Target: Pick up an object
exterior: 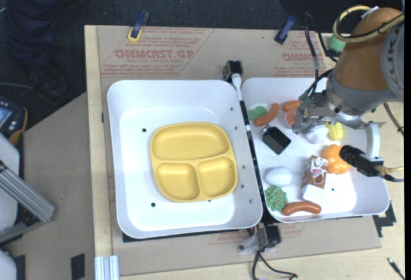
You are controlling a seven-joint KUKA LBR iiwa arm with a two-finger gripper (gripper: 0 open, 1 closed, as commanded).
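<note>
The right bin (367, 203) holds several toy foods. Among them are a black block (276, 139), a white egg (279, 176), a green broccoli piece (276, 197), a reddish sausage (301, 209), an orange fruit (333, 158), a yellow corn piece (334, 130) and a brown and white carton (316, 173). An orange carrot-like piece (266, 114) lies beside a green item (258, 111) at the bin's far left. My gripper (307, 123) hangs low over the far middle of this bin, just right of the black block and left of the corn. Its body hides whatever sits under it.
The left bin (128, 144) holds a yellow divided plate (191, 160). A black divider strip (247, 137) runs between the bins. The grey and orange arm (363, 73) covers the right bin's far right corner. Clamps (136, 27) sit on the board's far edge.
</note>
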